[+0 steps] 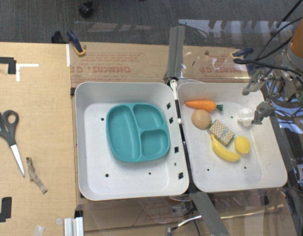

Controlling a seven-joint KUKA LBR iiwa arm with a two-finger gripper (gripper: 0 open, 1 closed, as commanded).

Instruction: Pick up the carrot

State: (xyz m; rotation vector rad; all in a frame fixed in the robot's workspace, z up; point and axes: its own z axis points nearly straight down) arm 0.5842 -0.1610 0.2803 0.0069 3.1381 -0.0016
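The orange carrot (200, 104) with a green stub lies on its side at the back of the right bin (269, 176), close to the divider between the bins. My gripper (257, 100) hovers over the bin's far right edge, well to the right of the carrot. Its two fingers are open with nothing between them. The grey arm reaches in from the right, trailing cables.
Just in front of the carrot sit a tan egg-like ball (201, 119), a patterned block (221, 131), a banana (224, 150), a lemon (242, 145) and a small white item (245, 116). The left bin (87, 171) holds a teal divided plate (138, 132). Scissors (11, 136) lie on the bench at left.
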